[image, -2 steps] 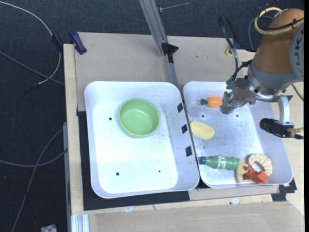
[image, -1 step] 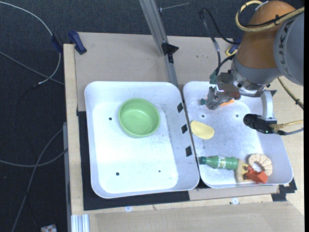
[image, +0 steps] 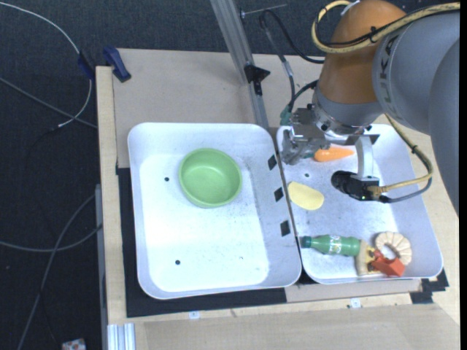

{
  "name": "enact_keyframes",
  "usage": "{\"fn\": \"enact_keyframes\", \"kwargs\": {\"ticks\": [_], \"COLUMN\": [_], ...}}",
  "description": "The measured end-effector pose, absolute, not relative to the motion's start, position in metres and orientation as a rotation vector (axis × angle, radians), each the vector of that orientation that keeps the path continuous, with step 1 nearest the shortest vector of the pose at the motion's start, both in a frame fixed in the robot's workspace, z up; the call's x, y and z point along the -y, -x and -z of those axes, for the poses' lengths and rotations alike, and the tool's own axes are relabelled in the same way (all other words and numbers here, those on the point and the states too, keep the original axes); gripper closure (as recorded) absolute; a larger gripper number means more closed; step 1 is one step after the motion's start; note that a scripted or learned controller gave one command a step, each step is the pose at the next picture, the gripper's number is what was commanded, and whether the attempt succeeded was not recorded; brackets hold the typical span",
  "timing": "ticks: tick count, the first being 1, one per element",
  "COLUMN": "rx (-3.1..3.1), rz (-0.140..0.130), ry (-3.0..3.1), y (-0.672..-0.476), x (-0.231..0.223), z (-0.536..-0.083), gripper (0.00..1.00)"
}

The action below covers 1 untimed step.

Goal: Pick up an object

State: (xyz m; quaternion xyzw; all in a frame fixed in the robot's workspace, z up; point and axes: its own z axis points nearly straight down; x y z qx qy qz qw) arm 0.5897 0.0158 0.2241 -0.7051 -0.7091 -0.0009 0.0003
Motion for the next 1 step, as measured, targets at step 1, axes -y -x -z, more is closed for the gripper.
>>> {"fn": "enact_keyframes", "kwargs": {"ticks": [1], "rx": [2.228], "rz": [0.006], "ry": [2.213], "y": [-0.6008], "x": [-0.0718], "z": [-0.2350], "gripper": [1.00]}}
